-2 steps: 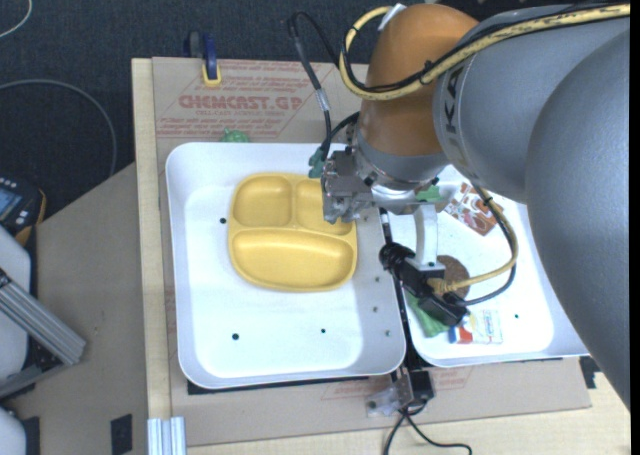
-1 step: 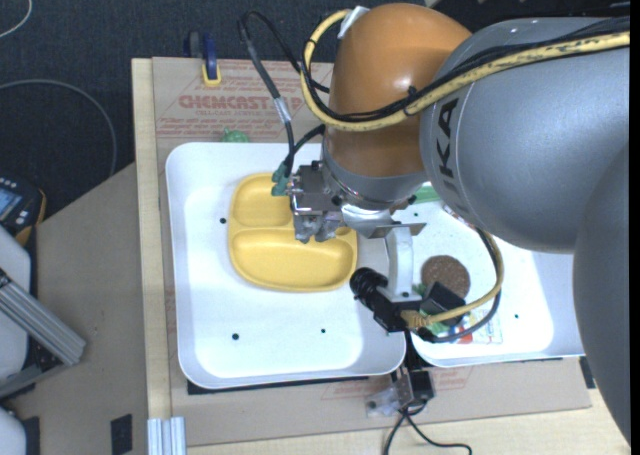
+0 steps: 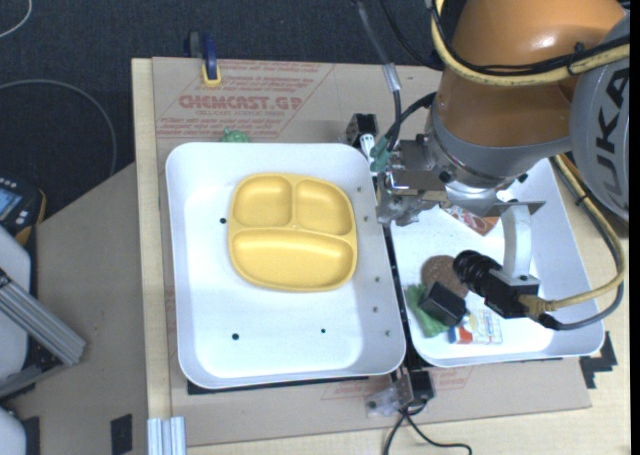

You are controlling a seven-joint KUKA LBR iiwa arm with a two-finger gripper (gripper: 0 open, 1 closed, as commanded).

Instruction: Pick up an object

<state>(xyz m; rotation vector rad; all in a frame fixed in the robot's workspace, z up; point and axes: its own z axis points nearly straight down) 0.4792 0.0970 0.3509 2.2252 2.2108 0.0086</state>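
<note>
Hovering over the right bin, the end effector sat near its left rim, opening impossible to tell, nothing visibly picked yet, with small objects lying in the bin's near corner and a yellow divided plate in the left bin.

The bench top is a brown board printed with red lettering, part of which reads "CHEMCAST". A clamp with a blue handle and yellow body grips its far edge. The floor around the bench is dark blue-grey carpet. Thin light-coloured cables loop across it at the left. An aluminium extrusion bar lies at the lower left.
</note>
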